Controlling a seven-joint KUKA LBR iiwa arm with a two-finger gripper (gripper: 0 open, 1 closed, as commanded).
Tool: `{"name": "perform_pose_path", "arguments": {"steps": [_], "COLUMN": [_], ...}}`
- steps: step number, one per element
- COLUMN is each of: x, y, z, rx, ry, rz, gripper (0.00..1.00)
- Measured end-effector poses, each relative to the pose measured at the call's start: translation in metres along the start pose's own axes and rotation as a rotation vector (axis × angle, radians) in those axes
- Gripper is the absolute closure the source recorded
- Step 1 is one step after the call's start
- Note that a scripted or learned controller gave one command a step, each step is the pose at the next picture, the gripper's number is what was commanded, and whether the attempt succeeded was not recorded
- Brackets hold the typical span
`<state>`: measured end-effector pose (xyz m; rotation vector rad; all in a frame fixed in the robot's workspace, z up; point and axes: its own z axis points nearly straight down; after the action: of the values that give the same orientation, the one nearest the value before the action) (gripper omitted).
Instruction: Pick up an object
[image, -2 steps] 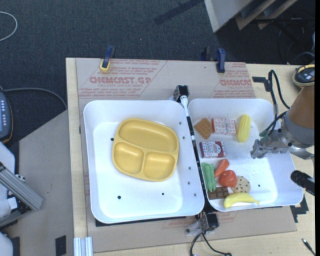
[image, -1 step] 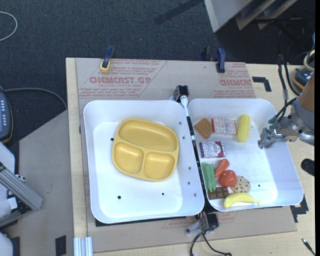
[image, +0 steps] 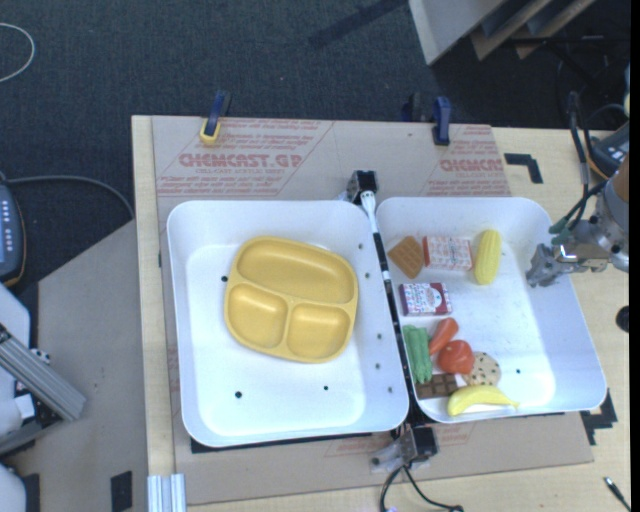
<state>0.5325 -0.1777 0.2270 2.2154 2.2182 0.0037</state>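
While no object is yet lifted, the step in hand looks like the approach, and the scene reads best from the corn cob (image: 487, 256) lying in the right bin (image: 560, 340). Far to the left of the corn cob, the left bin (image: 200, 380) holds a yellow divided plate (image: 291, 298). Nearer on the corn cob's left, and level with it, lie a pale wrapped packet (image: 448, 252) and an orange cracker (image: 407, 256). A red-and-white packet (image: 423, 298) sits below and to the left of the corn cob. Further below it, a green vegetable (image: 415, 352), a carrot (image: 443, 335), a tomato (image: 456, 356), a cookie (image: 485, 370) and a banana (image: 480, 401) crowd together. Just right of the corn cob, apart from it, the gripper (image: 540, 270) hangs over the bin's right part with nothing visibly in it; whether it is spread or pressed together cannot be told from this view. The corn cob seems the likeliest target, being nearest and fairly free of neighbours. The next move probably calls for a short shift leftward to centre over the corn cob, a descent astride its narrow width, a firm close, and then a lift.
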Motion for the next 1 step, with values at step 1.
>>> {"name": "perform_pose_path", "arguments": {"steps": [1], "x": [0.0496], "y": [0.0197], "z": [-0.0100], "rx": [0.002], "ry": [0.003], "rz": [-0.005], "gripper": [1.00]}}
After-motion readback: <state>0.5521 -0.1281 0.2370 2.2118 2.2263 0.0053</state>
